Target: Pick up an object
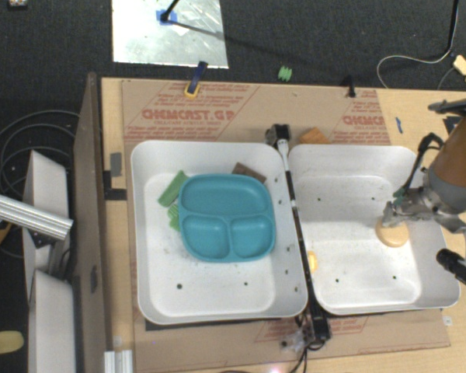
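**Camera view: arm parked over a tan thing in the right bin, grab not confirmed**

Camera view looks down on a cardboard-covered bench (256, 103) with dark floor around it, loose cables off to the left and a shiny metal sheet (169, 22) lying up top. So the room is cluttered, but the work area itself is pretty tidy.

Two white bins sit side by side. The left bin (151, 286) has a big teal divided tray (224, 216) in it, with green pieces (171, 189) tucked at the tray's left edge and a brown bit (248, 170) poking out behind it. The right bin (349, 169) is mostly bare white floor.

The arm (458, 162) comes in from the right, and the gripper (400, 208) sits right above a small round tan object (392, 235) near that bin's right side. Honestly can't tell if the claw is open or clamped; it's too small and shadowed.

My guess: this is the reach/descend step, and nothing is lifted yet since the object looks like it's resting on the bin floor. Next move probably needs the claw centred over it, then a close and a straight lift. There's also a tiny yellow bit (311, 263) by the divider.
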Robot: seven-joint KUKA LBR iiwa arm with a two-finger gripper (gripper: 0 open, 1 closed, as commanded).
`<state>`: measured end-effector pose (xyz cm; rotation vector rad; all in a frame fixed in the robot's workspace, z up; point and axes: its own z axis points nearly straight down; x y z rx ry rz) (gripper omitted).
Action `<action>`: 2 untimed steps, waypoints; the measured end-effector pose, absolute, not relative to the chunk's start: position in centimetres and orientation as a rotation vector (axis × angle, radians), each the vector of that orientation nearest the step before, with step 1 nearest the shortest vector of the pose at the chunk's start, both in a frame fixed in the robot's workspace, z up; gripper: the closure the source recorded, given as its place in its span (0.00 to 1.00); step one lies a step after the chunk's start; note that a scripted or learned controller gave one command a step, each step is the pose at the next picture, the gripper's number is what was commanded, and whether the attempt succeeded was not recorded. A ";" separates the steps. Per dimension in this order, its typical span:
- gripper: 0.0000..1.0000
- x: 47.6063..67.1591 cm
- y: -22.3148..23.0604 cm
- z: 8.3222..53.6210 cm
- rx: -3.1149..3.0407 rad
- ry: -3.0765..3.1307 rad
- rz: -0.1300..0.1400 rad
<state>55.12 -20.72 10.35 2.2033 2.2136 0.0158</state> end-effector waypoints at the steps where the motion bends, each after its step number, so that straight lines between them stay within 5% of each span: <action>1: 0.00 55.0 -20.7 10.3 2.207 2.214 0.014; 2: 1.00 55.1 -20.8 11.4 2.203 2.213 0.017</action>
